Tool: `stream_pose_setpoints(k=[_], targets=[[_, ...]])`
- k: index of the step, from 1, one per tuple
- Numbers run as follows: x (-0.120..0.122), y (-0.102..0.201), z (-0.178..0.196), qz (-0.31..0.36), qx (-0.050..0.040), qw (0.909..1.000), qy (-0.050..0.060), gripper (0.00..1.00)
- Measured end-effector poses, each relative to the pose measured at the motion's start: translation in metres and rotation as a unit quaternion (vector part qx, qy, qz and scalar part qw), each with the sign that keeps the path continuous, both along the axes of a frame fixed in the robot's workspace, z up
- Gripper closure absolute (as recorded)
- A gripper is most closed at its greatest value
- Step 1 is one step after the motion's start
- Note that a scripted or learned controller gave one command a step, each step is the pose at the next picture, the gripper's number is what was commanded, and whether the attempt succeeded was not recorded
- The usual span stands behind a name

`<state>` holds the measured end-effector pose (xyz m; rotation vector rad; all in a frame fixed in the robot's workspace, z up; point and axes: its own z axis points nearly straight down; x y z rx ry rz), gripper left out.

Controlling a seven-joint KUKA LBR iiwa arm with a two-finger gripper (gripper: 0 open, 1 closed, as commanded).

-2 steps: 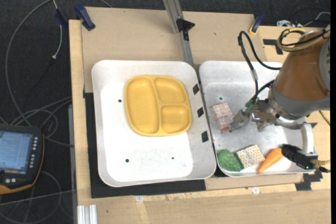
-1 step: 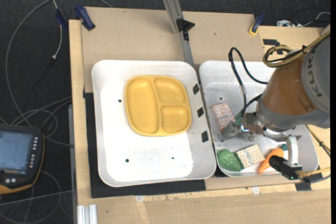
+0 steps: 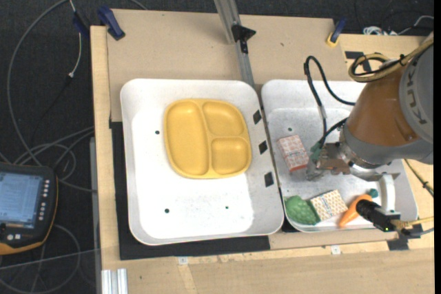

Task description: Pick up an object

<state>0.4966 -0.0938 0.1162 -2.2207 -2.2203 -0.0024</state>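
The arm (image 3: 382,124) hides much of the right bin (image 3: 275,96); the gripper (image 3: 322,163) sits beside a pink box (image 3: 293,152), its grasp unreadable.

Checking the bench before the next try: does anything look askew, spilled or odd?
Nothing looks spilled or broken. The yellow tray lies flat in the left bin, turned slightly askew to its walls. In the right bin, the box, green item, patterned block and carrot lie loose near the gripper.
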Motion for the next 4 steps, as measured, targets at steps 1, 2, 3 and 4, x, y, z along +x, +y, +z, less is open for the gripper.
stream_pose_setpoints(k=[1,2,3,4], targets=[[0.012,0.002,0.055,0.001,-0.0015,1.0,-0.004,1.0],[0.011,0.004,0.118,0.001,-0.0014,1.0,-0.004,1.0],[0.012,0.004,0.122,0.001,-0.001,1.0,-0.001,1.0],[0.022,0.052,0.121,0.003,-0.0002,1.0,-0.001,1.0]])
